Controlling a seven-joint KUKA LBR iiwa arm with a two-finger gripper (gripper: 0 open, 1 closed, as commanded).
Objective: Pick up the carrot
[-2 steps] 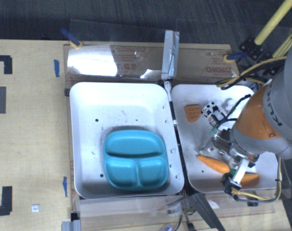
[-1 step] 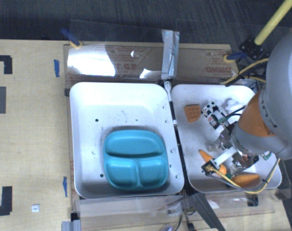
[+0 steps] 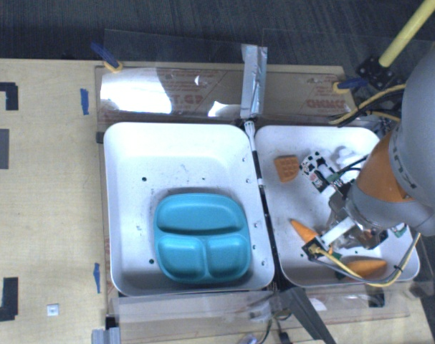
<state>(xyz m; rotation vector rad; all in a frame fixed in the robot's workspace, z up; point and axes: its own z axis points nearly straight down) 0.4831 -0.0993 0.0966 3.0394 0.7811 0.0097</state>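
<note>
The carrot [image 3: 302,229] lay on the floor of the right bin [image 3: 292,199], toward the bin's 8 o'clock side. The gripper [image 3: 353,239] hung just beside it at 3 o'clock; whether it was open or closed, I could not tell. A tan waffle-like piece [image 3: 287,168] sat near the carrot's 12 o'clock.
</note>
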